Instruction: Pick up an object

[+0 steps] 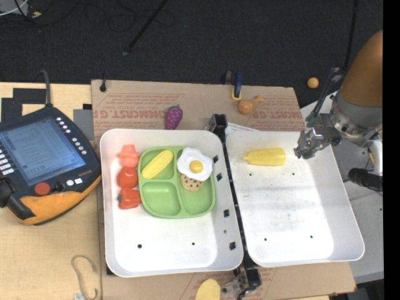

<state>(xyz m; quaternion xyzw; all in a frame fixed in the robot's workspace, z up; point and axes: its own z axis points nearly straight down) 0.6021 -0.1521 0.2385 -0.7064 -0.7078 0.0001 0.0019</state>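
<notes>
A yellow banana-like toy [265, 157] lies near the back of the right bin [312, 242]. My gripper [306, 147] hangs just to its right, at the bin's back right part, a short gap from the toy's end. In the left bin [162, 249] sits a green divided plate [177, 192] carrying a yellow corn cob [156, 163], a fried egg [195, 164] and a cookie [190, 182]. A red toy [127, 179] lies along the plate's left side.
Behind the bins on the cardboard lie a purple grape bunch [174, 116] and an orange toy [248, 105]. A teach pendant [40, 161] rests at the left. A yellow object [208, 289] sits at the front edge, below the bins.
</notes>
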